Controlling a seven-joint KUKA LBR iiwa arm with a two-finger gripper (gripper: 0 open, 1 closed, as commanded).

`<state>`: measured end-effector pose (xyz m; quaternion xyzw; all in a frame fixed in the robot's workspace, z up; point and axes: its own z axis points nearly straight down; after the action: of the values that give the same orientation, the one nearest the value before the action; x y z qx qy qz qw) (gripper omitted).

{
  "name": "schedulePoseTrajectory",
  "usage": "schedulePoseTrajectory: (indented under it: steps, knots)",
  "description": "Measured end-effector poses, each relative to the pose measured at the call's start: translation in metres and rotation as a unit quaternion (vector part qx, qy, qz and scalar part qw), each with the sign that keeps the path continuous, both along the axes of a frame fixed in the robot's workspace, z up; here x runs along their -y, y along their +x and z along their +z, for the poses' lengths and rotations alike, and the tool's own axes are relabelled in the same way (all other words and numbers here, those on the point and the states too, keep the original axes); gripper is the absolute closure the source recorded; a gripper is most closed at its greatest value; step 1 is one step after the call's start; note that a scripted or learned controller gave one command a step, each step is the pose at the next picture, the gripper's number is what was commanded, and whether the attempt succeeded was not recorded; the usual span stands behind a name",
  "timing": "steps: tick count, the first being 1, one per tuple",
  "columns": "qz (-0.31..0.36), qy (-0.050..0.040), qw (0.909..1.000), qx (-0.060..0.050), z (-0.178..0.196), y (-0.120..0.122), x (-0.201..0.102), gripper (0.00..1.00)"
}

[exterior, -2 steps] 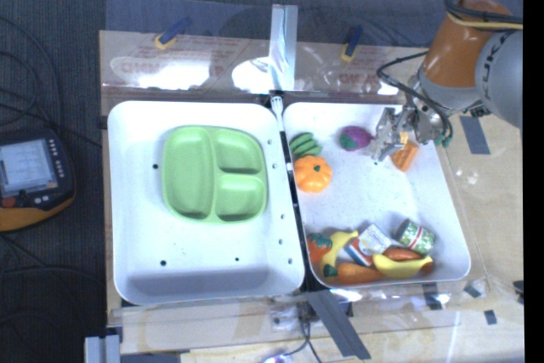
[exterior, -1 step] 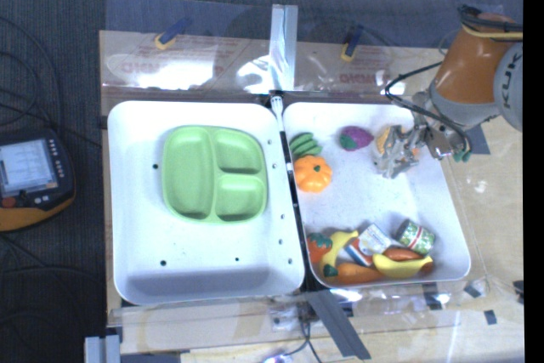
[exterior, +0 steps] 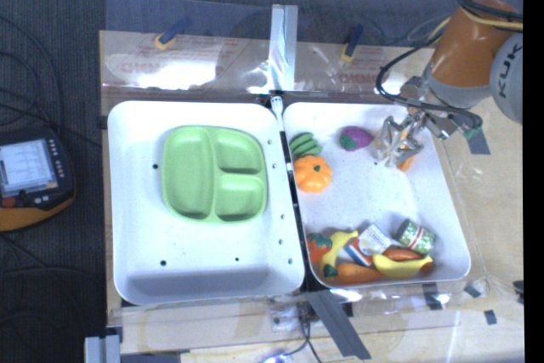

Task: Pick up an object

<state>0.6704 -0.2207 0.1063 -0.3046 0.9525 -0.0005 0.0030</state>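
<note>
Hovering at upper right of the right white bin: metal two-finger gripper, fingers' spread cannot be told. Small orange piece beside the tips, grasp unconfirmed. Purple toy and orange plastic pumpkin unlifted. Pick apparently outstanding.

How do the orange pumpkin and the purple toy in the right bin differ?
The orange pumpkin is bigger than the purple toy. The pumpkin is round with a green stem; the purple toy is a flatter oval. The pumpkin sits by the divider, the purple toy nearer the gripper. Both lie loose in the right bin, ungripped.
</note>
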Motion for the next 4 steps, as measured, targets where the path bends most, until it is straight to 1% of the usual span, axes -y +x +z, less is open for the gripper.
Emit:
schedulePoseTrajectory:
  steps: [1, 2, 3, 4]
  knots:
    - [-0.025, -0.0026, 0.9997, 0.008, 0.141, 0.002, 0.001, 1.00]
    - [0.055, 0.0015, 0.9985, -0.006, 0.023, -0.029, 0.000, 1.00]
    - [-0.022, -0.0012, 0.9997, 0.004, -0.014, -0.043, -0.086, 1.00]
    - [0.091, -0.0033, 0.9958, 0.005, -0.014, -0.065, 0.003, 1.00]
